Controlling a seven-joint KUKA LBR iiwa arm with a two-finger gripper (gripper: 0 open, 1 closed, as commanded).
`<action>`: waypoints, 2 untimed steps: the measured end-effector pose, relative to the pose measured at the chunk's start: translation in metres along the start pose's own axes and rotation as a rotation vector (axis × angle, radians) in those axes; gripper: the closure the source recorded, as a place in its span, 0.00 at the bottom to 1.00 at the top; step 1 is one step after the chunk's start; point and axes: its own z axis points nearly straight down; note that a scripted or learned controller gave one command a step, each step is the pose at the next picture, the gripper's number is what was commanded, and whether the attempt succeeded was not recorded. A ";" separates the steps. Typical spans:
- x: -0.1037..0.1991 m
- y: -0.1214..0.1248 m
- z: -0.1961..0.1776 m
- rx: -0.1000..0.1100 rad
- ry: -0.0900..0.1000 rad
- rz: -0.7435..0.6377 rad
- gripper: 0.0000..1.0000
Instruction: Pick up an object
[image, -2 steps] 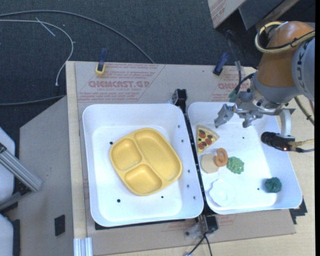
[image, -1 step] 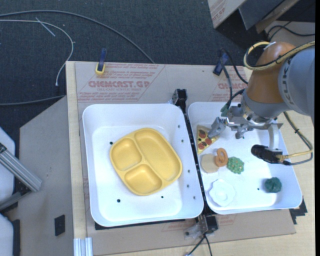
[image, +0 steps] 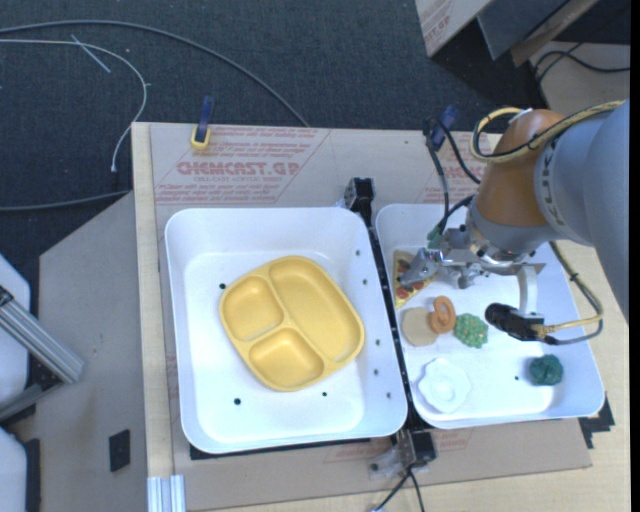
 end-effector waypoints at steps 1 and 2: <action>0.002 0.003 -0.016 -0.008 0.003 -0.002 1.00; 0.002 0.006 -0.080 -0.005 -0.003 -0.002 1.00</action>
